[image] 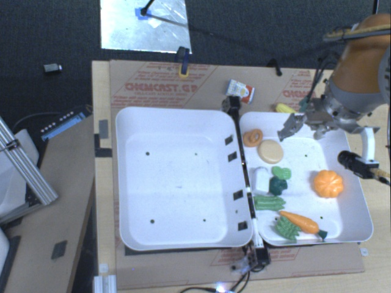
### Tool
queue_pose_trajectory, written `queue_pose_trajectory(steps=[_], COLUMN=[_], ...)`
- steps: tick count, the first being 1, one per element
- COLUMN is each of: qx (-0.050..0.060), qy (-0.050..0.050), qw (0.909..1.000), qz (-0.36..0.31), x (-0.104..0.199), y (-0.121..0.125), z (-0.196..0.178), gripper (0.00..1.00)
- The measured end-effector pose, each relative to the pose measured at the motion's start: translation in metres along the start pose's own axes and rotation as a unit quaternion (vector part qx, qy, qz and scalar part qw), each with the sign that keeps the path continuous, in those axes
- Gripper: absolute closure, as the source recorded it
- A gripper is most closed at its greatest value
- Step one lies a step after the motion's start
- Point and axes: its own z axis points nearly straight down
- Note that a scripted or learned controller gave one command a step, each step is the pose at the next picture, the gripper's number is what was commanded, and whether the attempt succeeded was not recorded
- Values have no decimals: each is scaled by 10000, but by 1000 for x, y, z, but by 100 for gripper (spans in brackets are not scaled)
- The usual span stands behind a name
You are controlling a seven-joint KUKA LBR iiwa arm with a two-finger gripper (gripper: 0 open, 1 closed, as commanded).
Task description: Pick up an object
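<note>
Nearest my camera, an orange carrot (300, 222) lies along the right bin's (357, 209) front edge, a pumpkin (328, 184) just behind. My gripper (303, 126) hangs over that bin's far end — nothing between its fingers, which look spread apart — near a cream disc (270, 152).
</note>
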Motion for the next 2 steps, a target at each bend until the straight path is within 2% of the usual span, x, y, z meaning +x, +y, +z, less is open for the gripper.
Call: queue_pose_trajectory(steps=[1, 2], qx=[22, 14], qy=[7, -4], qw=[10000, 10000], qz=[-6, 23], x=[30, -3], y=[-55, -62], z=[12, 39], gripper=[0, 0])
